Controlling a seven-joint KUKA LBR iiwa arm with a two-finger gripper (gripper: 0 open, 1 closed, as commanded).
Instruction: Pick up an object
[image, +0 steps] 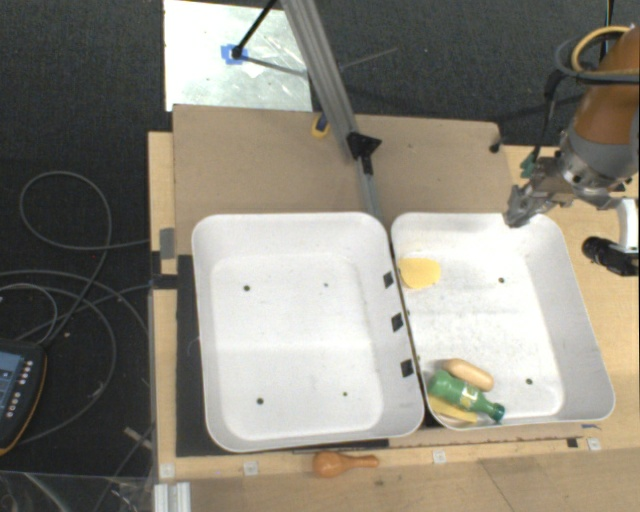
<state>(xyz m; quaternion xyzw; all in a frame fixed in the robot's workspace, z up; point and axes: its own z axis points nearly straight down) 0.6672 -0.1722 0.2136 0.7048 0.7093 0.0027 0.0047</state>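
An orange pear-shaped toy (344, 462) is lying on the bench in front of the shallow white left bin (300, 330). In the shallow white right bin (500, 320), a yellow disc (419, 271) is sitting near the back left, while a tan bread roll (468, 374), a green bottle (466, 395) and what may be a banana (452, 412) are clustering at the front left corner. The gripper (521, 208) is hovering over the back right rim, gripping nothing.

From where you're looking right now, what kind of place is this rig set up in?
Likely a robotics lab: two white bins on a cardboard-topped bench, loose cables over dark carpet, and a handheld controller on the floor.
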